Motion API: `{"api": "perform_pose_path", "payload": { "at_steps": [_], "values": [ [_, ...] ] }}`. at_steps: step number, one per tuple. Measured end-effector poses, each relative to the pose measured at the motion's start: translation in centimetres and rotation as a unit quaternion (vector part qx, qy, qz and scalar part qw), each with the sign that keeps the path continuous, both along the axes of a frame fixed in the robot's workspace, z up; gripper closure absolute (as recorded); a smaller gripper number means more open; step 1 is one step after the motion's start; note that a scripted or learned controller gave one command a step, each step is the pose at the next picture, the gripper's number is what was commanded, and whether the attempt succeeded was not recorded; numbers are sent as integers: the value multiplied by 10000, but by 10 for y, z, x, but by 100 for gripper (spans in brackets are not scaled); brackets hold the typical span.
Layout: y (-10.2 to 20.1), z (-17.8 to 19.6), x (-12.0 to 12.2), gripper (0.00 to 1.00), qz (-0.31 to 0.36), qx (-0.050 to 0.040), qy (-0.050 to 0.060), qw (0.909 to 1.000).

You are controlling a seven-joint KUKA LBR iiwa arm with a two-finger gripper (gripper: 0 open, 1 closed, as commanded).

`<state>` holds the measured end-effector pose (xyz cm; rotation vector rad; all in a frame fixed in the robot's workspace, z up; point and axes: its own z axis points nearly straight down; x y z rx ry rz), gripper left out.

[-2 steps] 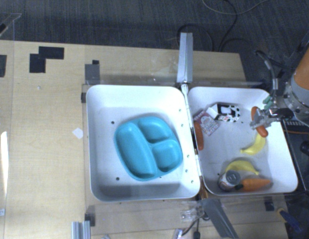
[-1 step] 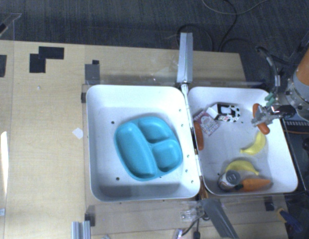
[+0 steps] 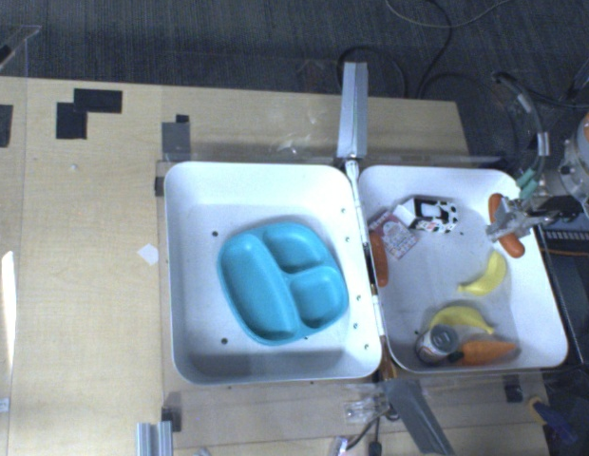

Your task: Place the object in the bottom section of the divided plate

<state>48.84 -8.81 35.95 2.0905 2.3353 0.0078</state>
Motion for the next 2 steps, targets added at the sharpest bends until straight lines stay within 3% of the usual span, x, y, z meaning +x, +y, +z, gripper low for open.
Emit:
{"api": "perform_pose_path", "payload": {
  "at_steps": [1,2],
  "values": [
    [43,74,102,100,828,-2,14,9966],
    [101,-6,127,100,1563,-3,21,9877]
  ]
}}
